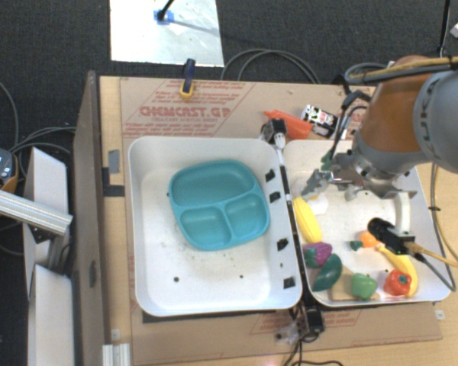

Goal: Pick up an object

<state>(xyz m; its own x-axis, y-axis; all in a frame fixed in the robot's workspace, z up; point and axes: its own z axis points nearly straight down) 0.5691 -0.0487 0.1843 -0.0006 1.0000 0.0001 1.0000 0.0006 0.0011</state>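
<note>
Near edge: a bright green toy vegetable and a red toy tomato lie closest to me, against the near wall of the right bin, with a yellow toy banana touching the tomato's far side.
Gripper: the gripper hangs over the far left part of the right bin; I cannot tell whether it is open or closed, and I see nothing held in it.
Nearest toy: a yellow corn cob lies just on the near side of the gripper, along the bin's left wall.
Further toys: a purple piece sits at the cob's near end, a dark green piece touching it; a small orange piece lies to the right, mid-bin.
Arm: the grey arm comes in from the right.
Left bin: the left bin holds a teal divided plate, well apart from the gripper.
Underneath: printed cardboard lies under both bins.
</note>
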